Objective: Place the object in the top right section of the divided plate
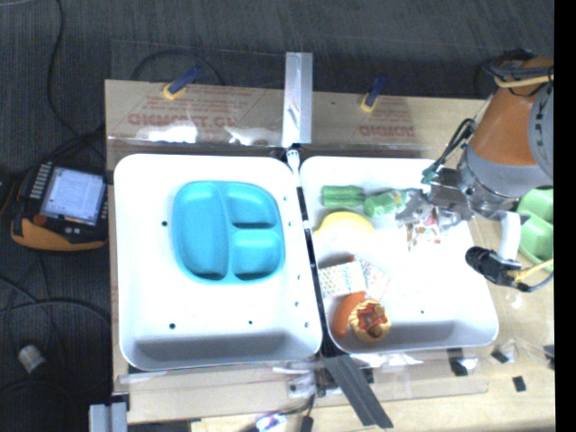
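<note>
A blue divided plate [229,229] lies in the left bin [144,331], with one long section on its left and two smaller ones on its right. My gripper [421,216] hangs over the upper middle of the right bin [450,318], reaching in from the right. A small white piece with red speckles [424,232] shows right at its tip, and I cannot tell whether it is gripped or lying under it. Just left of the gripper are two green pieces [343,193] [384,203] and a yellow rounded object [346,223].
A white packet with a red pattern [346,277] and an orange-red round item [362,318] lie at the right bin's lower left. Green blocks [538,221] stand outside the bin at the far right. A handheld device [65,201] lies left of the bench.
</note>
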Robot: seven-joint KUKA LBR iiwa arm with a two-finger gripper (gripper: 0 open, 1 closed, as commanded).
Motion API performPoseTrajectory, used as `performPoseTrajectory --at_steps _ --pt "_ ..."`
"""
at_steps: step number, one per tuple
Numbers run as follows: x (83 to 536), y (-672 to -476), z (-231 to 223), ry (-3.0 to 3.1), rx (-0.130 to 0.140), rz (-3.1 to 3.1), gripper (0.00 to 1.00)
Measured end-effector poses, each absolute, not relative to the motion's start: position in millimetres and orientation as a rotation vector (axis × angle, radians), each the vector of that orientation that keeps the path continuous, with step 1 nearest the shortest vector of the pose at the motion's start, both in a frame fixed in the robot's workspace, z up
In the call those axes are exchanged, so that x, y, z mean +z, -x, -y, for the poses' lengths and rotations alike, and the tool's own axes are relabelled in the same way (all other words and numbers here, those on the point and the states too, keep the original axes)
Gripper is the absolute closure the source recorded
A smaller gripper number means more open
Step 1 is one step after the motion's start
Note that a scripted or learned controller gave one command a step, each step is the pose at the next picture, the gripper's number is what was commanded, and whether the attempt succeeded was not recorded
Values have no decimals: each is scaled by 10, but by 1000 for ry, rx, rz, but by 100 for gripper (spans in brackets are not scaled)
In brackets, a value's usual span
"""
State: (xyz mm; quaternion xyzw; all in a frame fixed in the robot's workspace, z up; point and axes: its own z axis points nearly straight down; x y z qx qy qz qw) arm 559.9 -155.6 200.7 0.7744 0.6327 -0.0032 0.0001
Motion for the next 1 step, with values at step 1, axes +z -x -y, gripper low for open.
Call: performPoseTrajectory --at_steps 1 --pt "2010 -4918 1531 -2439 -8 -1986 100"
